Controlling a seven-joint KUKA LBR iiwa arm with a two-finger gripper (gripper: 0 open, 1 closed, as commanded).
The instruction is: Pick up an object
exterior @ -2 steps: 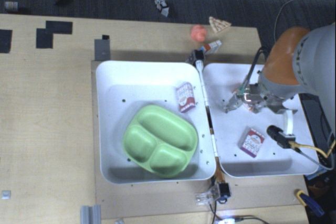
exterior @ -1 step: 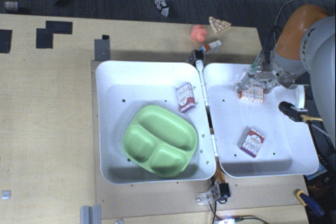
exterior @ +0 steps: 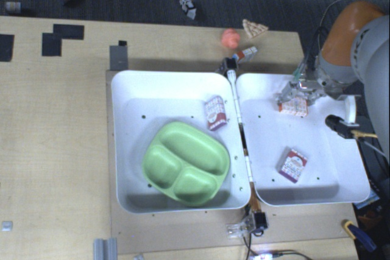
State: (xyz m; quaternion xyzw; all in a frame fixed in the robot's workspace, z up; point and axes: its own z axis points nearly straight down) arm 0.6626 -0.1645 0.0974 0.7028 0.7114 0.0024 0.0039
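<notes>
My gripper [exterior: 298, 93] hangs over the far part of the right bin [exterior: 323, 189], directly above a small red and white box [exterior: 294, 108] that it partly covers. Whether the box is touched or gripped is hidden by the gripper body. A second small red box [exterior: 292, 165] lies flat nearer the front of the same bin. In the left bin [exterior: 122, 131] a green divided plate [exterior: 186, 161] rests at the front, and another red and white box [exterior: 215, 112] leans near the far right wall.
Behind the bins on the bench lie an orange ball [exterior: 230, 38], a triangular slice-shaped toy [exterior: 255, 28] and a small tube [exterior: 245, 54]. The arm's grey and orange body [exterior: 356, 39] fills the right side. Cables run along the right bin's edge.
</notes>
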